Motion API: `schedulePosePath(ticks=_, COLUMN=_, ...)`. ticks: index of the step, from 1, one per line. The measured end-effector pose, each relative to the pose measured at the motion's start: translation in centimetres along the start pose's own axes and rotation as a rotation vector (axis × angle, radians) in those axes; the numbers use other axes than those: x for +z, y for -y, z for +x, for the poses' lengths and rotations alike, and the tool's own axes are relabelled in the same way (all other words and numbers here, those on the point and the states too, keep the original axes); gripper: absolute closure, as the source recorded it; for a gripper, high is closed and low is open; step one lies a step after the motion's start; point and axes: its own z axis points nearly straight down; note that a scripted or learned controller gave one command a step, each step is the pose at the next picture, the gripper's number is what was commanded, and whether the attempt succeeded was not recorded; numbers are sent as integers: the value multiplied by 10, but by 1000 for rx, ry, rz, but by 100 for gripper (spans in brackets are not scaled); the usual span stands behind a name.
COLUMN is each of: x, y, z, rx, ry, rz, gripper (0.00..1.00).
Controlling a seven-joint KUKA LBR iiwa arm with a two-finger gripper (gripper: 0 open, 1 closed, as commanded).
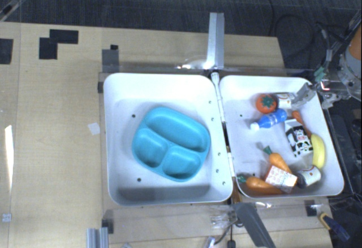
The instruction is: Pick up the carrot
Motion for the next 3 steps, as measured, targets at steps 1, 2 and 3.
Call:
schedulePosePath(ticks=1, x=93, y=32, z=34, rx=29, ry=-1, rz=1, gripper=0)
schedulePosePath(ticks=2, x=163, y=75, z=47, rx=107, ry=1, rz=-13, gripper=0)
schedulePosePath(ticks=3, x=153, y=72, z=48, rx=104, ry=1, rz=-19, gripper=100)
